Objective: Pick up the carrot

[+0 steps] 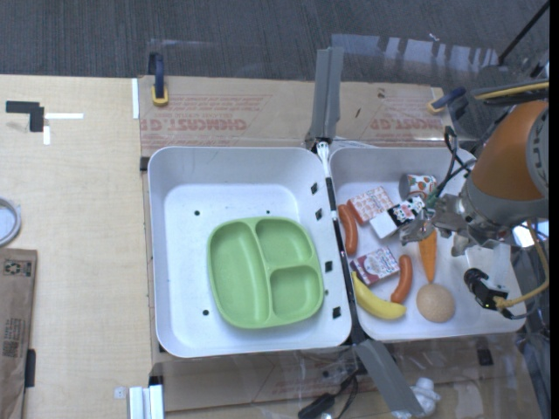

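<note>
Right, carrot (428, 254) lying in the right bin (489, 323), upright in frame, between a sausage (402, 278) and the arm, just above a round bun (435, 304). Gripper (417, 230) parked at the carrot's top end, probably lined up for the grab. Cannot tell the claw's opening: too small, too cluttered there. Nothing visibly held. Green divided plate (265, 271) sitting in the left bin (175, 199), likely a drop spot.
</note>
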### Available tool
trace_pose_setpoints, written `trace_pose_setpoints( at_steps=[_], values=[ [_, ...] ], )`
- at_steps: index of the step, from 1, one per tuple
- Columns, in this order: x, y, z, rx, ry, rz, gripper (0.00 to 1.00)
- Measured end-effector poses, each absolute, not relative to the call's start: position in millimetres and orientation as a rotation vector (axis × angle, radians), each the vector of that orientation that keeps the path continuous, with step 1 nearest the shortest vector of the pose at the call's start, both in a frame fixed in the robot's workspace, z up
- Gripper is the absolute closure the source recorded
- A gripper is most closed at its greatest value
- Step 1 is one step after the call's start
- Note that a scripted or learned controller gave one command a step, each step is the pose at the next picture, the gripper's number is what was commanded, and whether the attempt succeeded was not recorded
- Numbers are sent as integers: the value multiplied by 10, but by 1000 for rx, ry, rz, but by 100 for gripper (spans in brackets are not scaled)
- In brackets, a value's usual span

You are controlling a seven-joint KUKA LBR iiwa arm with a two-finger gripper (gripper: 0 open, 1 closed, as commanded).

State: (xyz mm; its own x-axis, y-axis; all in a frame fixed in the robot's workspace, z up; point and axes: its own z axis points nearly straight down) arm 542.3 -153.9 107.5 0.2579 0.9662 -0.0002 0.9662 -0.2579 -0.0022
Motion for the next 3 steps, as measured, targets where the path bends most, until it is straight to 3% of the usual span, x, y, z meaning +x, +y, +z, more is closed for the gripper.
trace_pose_setpoints(
  at_steps=[1,2,3],
  values=[
    [5426,-1821,914,-2223,-2218,1,0],
    [5425,-1826,1001,-2226,-2214,2,100],
    [5228,-1172,2238,-2179,-2262,3,100]
  ],
)
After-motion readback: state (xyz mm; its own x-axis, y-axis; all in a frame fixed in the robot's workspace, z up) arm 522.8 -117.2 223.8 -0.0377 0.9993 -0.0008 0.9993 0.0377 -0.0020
